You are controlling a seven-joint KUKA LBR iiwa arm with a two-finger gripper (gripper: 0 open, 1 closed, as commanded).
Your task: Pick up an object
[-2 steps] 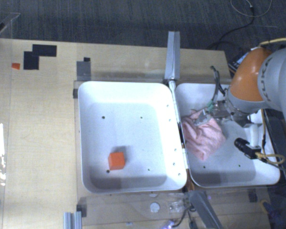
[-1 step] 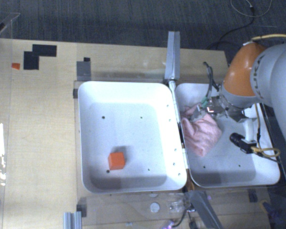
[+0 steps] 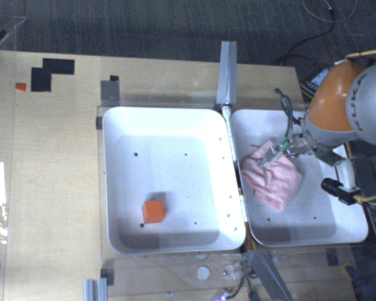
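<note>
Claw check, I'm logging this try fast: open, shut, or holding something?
Claw: cannot be told; it sits on the upper edge of the crumpled pink cloth in the right white bin.

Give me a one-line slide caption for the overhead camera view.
Claw reaches down onto a crumpled pink cloth in the right bin; an orange block sits in the left bin.

a pale wooden bench top (image 3: 50, 187) fills most of the scene. beyond its far edge lies dark grey carpet (image 3: 144, 11), where a thin cable loop (image 3: 329, 8) trails near the bench's far right corner. black patches (image 3: 50, 73) and a small orange mark (image 3: 20, 87) sit at the bench's far left. a grey metal post (image 3: 227, 74) stands mid-bench. glare streaks the left edge.
</note>
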